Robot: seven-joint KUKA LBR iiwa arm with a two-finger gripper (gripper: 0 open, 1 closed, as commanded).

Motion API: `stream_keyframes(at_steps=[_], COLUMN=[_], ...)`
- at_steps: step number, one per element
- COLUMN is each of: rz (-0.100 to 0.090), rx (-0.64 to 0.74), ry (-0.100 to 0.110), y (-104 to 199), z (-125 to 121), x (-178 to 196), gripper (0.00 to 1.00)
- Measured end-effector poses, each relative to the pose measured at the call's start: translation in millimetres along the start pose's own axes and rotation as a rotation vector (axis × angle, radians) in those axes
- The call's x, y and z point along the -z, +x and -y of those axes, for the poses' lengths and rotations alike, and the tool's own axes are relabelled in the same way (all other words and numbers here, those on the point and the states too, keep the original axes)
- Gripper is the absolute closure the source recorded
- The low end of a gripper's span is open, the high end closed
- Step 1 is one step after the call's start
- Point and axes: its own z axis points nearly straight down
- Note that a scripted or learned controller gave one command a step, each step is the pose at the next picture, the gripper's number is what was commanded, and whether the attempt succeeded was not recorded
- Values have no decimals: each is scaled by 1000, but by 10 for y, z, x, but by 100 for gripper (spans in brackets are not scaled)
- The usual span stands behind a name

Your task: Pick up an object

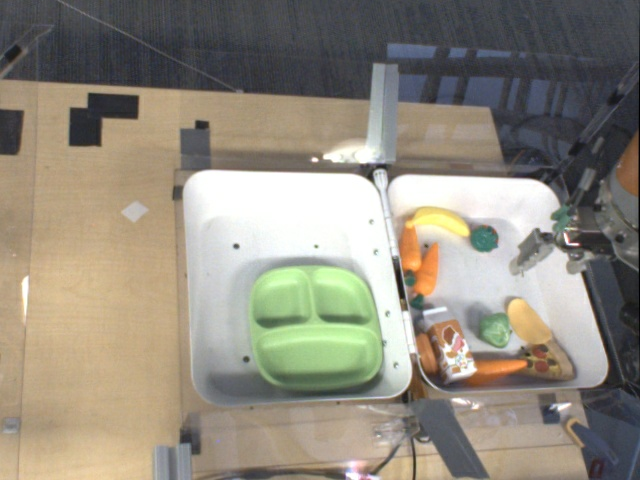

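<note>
green plate (pixel 316 326): one; banana (pixel 441 223): one; carrots (pixel 420 264): two.

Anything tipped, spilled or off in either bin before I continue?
Nothing spilled or broken. The small carton lies tilted among the toys crowded against the right bin's near-left corner. The green plate sits flat in the left bin.

The grey arm (pixel 622 183) reaches in from the right edge, an orange band visible above its wrist, the two-finger gripper (pixel 530 253) angled leftward and downward, its tips hanging low at mid-height of the frame.
</note>
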Motion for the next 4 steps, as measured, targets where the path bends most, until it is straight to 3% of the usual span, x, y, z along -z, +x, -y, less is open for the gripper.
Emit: stream_keyframes(at_steps=[1,2,3,4], rz=[3,0,0,0], rx=[126,-84,-70,-35], ry=[-4,0,1,-2], y=[-624,-663,-416,-34], z=[127,-436,-259,83], x=[949,-236,-1245,-1784], gripper=[0,0,0,0])
